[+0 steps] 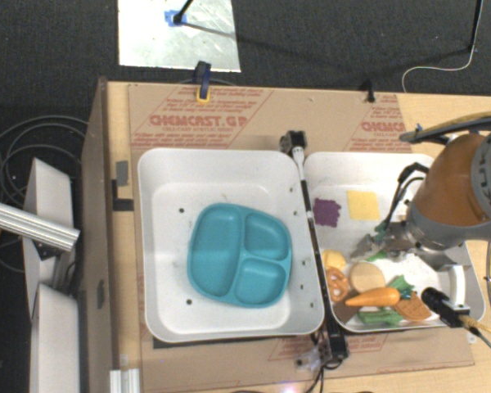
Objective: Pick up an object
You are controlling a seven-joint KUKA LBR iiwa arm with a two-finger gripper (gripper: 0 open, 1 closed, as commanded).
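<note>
Counter [229,109] carries two white bins side by side. Left bin [159,219] holds a teal divided plate [240,255] near its centre. Arm [458,191] reaches over the right bin [352,166]; claw [382,242] is low above the toys — cannot tell its state. Near-corner pile: carrot [372,298], round tan piece [367,276], green bits. Farther back — yellow square [362,205], purple piece [326,212], apart.

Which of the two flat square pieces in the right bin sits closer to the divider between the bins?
The purple flat square. It lies right beside the divider, at the bin's left wall, while the yellow flat square lies farther right, toward the arm.
</note>
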